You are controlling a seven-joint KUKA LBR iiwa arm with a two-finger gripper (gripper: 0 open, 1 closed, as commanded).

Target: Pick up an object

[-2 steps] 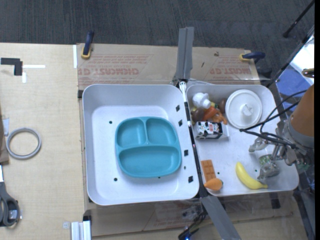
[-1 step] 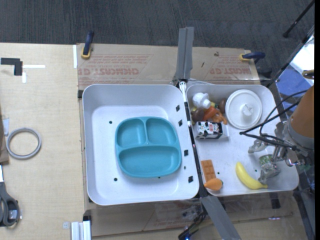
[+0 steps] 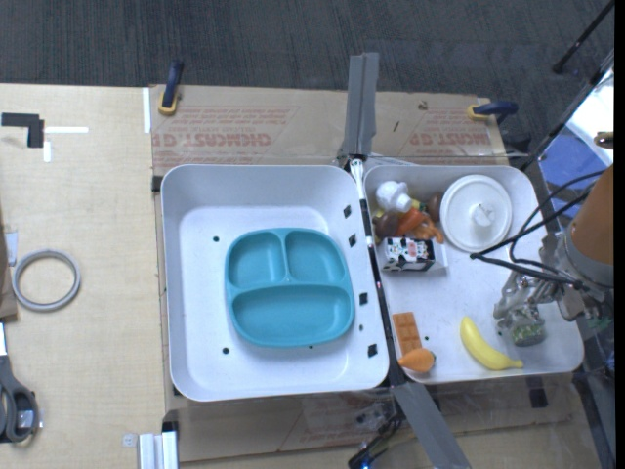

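The right bin (image 3: 459, 291) holds several objects. A yellow banana (image 3: 488, 348) lies near its front edge, with an orange rounded piece (image 3: 418, 361) and an orange waffle-like block (image 3: 407, 330) to its left. Further back are a black-and-white small box (image 3: 408, 253), a white round lid (image 3: 477, 213), a white figure (image 3: 393, 196) and orange-brown bits (image 3: 418, 221). My gripper (image 3: 520, 313) hangs low over the bin's right side, just right of the banana. A small grey-green object (image 3: 528, 332) sits right at its tip; whether it is gripped is unclear.
The left bin (image 3: 186, 262) carries a teal divided plate (image 3: 290, 287). Black cables (image 3: 532, 237) run from the arm across the right bin's back corner. On the bench at left lie a grey tape ring (image 3: 43, 279) and scissors (image 3: 18, 410).
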